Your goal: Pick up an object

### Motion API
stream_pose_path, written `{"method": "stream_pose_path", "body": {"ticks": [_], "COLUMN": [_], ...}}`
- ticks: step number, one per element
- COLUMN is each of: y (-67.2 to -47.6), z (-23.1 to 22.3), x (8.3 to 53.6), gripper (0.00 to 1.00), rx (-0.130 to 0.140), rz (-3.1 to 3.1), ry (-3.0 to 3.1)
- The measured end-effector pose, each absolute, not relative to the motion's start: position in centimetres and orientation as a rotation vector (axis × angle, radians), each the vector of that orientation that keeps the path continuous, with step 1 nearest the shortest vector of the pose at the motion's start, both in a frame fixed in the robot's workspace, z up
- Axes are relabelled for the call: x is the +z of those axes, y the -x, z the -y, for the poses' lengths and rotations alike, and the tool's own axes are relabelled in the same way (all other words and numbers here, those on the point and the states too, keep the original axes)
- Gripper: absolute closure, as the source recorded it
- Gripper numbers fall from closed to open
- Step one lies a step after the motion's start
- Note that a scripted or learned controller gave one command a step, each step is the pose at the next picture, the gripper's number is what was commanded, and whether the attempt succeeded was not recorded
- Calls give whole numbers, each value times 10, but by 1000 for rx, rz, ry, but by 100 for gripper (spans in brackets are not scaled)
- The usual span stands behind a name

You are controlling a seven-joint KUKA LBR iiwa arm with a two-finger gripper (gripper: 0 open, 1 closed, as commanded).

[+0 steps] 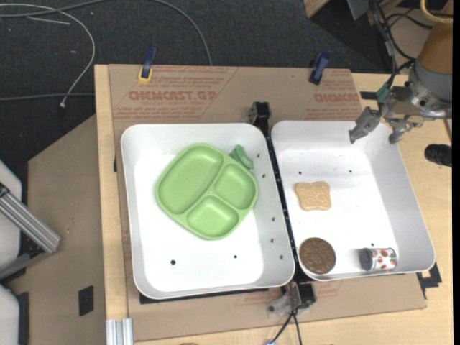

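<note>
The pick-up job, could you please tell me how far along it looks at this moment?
Nothing looks done yet. The tool hangs open over the right bin's far edge, holding nothing. The tan cracker, brown cookie and small can lie in that bin, so the whole pick remains.

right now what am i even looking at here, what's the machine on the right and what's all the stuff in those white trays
One camera looks down at a slant on a bench. The grey machine entering from the right is a robot arm; its gripper hangs open, holding nothing, over the far edge of the right bin. That bin holds a tan cracker-like piece, a brown disc and a small can lying on its side. The left bin holds a green divided plate.
</note>
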State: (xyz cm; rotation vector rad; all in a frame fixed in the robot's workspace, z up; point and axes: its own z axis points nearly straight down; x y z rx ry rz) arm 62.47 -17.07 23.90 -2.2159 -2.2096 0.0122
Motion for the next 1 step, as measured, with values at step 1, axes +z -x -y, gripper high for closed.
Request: {"method": "stream_pose_path", "body": {"ticks": [1], "y": [-627], "z": [170], "x": [247], "gripper": [0], "rx": [0], "rz": [2221], "ry": [2221]}}
